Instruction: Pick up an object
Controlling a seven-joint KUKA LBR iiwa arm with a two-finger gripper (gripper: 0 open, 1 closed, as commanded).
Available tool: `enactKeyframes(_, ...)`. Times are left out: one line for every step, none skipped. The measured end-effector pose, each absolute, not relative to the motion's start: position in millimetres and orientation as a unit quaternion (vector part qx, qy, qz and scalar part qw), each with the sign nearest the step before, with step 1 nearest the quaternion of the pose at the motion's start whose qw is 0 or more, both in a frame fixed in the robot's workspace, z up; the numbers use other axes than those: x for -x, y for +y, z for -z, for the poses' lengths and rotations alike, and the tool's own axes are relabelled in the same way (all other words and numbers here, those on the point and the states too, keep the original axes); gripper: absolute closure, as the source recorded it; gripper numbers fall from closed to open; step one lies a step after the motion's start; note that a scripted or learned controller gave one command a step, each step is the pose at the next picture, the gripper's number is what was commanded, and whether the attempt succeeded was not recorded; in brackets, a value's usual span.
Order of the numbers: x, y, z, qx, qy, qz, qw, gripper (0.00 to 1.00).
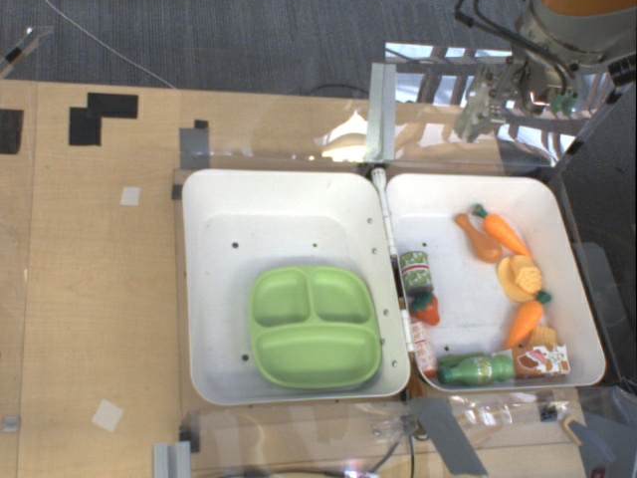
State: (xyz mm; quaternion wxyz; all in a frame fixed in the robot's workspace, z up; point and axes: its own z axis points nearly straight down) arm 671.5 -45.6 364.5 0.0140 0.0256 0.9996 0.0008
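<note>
My gripper [485, 108] hangs high at the back right, beyond the far rim of the right bin [438, 217], away from every object. In that bin lie an orange carrot [504, 232], a tan drumstick [479, 239], a yellow corn piece [521, 279] and a second carrot [525, 320]. A green bottle [476, 368] and a small carton [543, 359] rest along the near wall. A little can [413, 270] and a strawberry [426, 308] sit by the left wall.
The left bin [229, 217] holds a green divided plate [315, 327] at its near right. A metal post [381, 113] stands behind the divider between the bins. Wooden bench surface [90, 297] spreads to the left.
</note>
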Motion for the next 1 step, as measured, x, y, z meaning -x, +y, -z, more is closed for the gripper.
enactKeyframes(-666.7, -58.6, -467.2, -0.081, 0.997, -0.0002, 0.01, 1.0)
